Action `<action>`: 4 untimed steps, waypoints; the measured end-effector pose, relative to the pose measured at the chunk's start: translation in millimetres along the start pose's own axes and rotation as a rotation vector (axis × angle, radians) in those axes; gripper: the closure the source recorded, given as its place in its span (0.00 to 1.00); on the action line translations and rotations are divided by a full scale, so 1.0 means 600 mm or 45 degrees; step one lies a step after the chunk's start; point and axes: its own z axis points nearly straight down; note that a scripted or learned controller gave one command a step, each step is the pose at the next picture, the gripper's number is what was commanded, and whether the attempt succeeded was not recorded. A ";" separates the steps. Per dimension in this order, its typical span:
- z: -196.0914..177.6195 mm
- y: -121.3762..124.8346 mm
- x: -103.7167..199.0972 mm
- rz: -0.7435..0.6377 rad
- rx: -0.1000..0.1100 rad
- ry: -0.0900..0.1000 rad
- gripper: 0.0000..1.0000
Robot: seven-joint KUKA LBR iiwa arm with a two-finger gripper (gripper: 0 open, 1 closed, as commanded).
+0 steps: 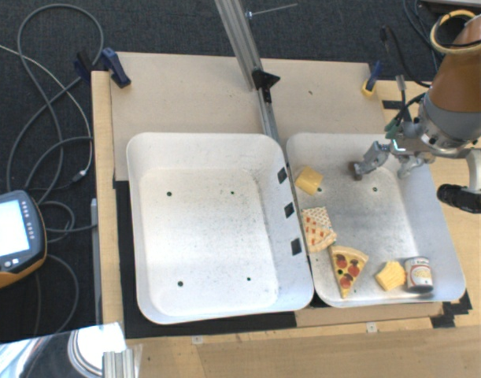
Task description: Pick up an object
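**Gripper poised over the right bin, nothing yet in its grasp**

While the gripper (379,162) hangs above the upper part of the right bin (437,235), its two fingers look spread apart with bare bin floor between them, so I judge the pick to be in its approach step. Nearest lies a yellow cheese wedge (308,181), off toward the divide between the bins. Farther down sit a waffle piece (318,227), a pizza slice (347,268), a second cheese block (390,275) and a small can (419,274). The left bin (205,227) lies beyond. Next, the arm would need to settle on one target, centre the fingers over it, descend and close.
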 end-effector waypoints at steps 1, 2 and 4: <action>-0.005 0.002 0.000 -0.001 -0.007 -0.002 0.00; 0.098 -0.002 0.011 -0.001 0.001 0.000 0.00; 0.149 0.000 0.013 -0.001 -0.011 -0.002 1.00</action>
